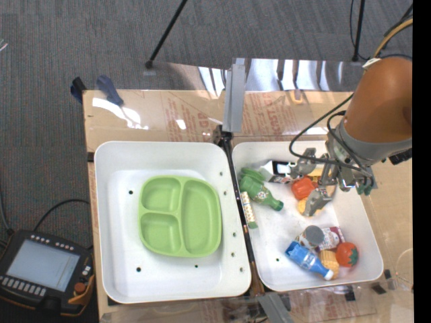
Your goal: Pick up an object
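The right bin [357, 210] holds several small items. A green bottle [259, 190] lies at its left, with a white and black packet [279, 170] behind it. An orange-red toy [303, 188] sits mid-bin. At the front are a grey-lidded can [315, 236], a blue packet [306, 258], a yellow piece [328, 258] and a red tomato [346, 253]. My gripper [314, 184] hangs low over the bin's middle, open, with the orange-red toy just left of its nearer finger [316, 200]. Nothing is held.
The left bin [114, 173] carries a green divided plate [180, 215]. A grey post [232, 103] stands behind the wall between the bins. A control pendant [40, 268] lies on the floor at the lower left. The arm's orange band [384, 103] looms over the right bin's far corner.
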Robot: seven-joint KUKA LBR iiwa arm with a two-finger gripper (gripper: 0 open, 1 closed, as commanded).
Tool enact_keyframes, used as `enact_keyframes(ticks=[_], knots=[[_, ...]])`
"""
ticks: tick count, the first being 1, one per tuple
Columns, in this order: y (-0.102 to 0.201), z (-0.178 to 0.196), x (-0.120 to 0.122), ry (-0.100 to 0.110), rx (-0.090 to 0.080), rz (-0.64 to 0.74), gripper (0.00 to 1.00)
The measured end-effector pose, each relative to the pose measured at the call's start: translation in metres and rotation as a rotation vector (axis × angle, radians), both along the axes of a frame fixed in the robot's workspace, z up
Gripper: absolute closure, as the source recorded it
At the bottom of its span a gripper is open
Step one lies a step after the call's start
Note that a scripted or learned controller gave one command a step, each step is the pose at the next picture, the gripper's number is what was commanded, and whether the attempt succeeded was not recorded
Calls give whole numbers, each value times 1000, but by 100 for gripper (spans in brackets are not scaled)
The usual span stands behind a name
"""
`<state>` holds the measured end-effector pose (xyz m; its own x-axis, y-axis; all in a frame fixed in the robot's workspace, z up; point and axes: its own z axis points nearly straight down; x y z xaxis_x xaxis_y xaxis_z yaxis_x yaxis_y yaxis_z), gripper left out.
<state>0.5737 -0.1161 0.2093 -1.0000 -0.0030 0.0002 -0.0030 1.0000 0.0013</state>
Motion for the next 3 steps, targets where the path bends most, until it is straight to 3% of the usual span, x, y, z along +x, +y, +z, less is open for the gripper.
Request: enact_keyframes(ticks=[1,2,3], knots=[[11,-108,32,-8,-2,-5,0],[-19,-123,-34,3,0,-68,0],[13,-121,41,-3,1,-34,0]])
